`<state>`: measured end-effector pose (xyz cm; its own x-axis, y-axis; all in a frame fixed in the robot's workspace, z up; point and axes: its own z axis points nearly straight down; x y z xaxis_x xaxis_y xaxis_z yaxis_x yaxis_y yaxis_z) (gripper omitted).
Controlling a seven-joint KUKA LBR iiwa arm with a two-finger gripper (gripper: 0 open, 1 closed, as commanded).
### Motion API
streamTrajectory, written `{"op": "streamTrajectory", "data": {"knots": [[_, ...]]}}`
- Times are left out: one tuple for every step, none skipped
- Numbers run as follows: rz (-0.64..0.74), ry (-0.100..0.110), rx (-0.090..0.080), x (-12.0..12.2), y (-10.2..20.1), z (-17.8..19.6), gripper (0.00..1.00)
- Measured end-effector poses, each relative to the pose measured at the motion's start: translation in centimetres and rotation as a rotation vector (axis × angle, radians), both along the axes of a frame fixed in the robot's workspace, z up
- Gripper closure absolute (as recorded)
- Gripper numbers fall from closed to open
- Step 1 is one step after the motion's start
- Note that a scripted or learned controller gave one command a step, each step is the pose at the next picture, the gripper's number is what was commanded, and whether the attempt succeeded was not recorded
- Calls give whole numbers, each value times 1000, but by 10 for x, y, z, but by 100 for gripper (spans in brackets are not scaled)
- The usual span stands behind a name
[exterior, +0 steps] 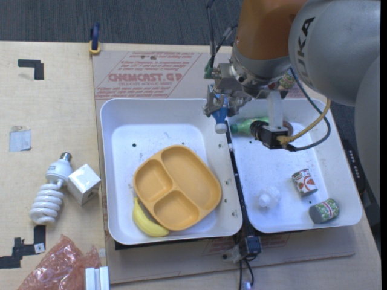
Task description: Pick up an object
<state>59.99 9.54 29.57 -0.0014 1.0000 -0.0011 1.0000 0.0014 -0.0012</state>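
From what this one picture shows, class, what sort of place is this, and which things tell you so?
Most likely a robotics lab test bench: a grey and orange arm reaches over two white bins of odd test items, such as a divided orange plate and small cans.

The robot arm (pixel 326 35) is reaching in from the upper right of the frame, its broad grey casing filling that corner and an orange band (pixel 266 17) wrapping the section just above the wrist. The wrist is pointing downward toward the upper centre of the picture, where the gripper (pixel 219 110) is hanging amid a cluster of metal fittings and blue parts. Thin black and yellow cables (pixel 314 128) are looping out from the wrist to the right and down.
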Motion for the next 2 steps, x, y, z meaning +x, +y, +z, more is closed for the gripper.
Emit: {"op": "streamTrajectory", "data": {"knots": [[-2,-1,0,59,-72,37,100],[1,0,0,59,-25,19,100]]}}
